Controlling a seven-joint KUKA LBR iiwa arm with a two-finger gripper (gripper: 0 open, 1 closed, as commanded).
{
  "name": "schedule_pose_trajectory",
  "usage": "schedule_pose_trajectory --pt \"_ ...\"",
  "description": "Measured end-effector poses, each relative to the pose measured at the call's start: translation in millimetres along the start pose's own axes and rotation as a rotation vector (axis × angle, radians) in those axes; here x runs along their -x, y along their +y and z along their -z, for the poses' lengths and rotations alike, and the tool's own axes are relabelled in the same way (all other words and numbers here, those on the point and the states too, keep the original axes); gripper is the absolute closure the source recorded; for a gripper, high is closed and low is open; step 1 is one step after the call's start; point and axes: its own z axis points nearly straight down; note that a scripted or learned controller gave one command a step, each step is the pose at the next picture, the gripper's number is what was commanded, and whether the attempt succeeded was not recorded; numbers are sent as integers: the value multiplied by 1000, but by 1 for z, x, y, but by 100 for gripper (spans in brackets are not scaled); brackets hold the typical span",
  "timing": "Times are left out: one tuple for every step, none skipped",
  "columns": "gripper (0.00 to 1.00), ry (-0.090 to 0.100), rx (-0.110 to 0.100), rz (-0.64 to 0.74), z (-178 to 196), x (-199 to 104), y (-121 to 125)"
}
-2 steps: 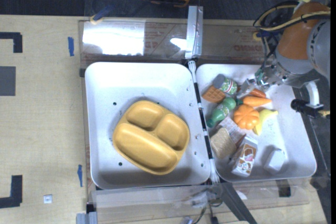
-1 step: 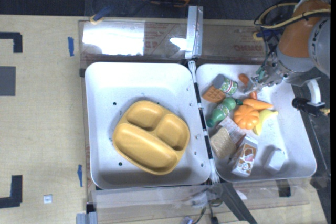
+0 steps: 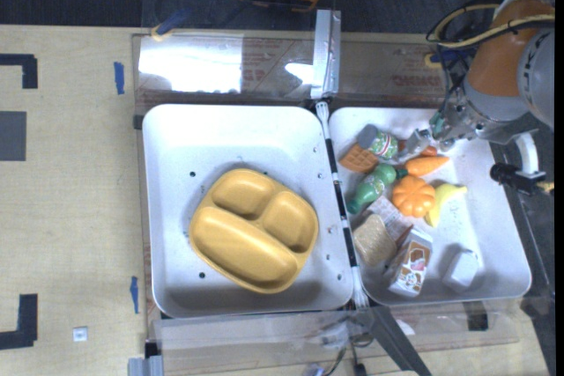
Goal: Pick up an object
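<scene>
Camera view shows the pile of small toy foods in the right white bin (image 3: 515, 273), on the right side of the frame. A long orange carrot (image 3: 426, 164) lies at the top of the pile. Just below it sits a round orange pumpkin (image 3: 413, 195), with a yellow banana (image 3: 446, 195) touching its right side. A green veggie (image 3: 369, 188) lies to the left of the pumpkin. A small juice carton (image 3: 411, 264) lies near the bottom of the bin. The gripper (image 3: 438, 131) hangs just above the carrot, at the bin's upper right. I cannot tell if it is grabbing anything. The grey arm with the orange band (image 3: 493, 70) comes in from the upper right. The left white bin (image 3: 172, 145) holds a big yellow tray with three dips (image 3: 254, 227).
</scene>
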Motion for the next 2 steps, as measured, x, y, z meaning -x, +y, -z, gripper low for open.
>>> schedule_pose_trajectory --pt "100 -2 1 2 8 0 1" --pt "100 3 -2 -189 87 -59 3"
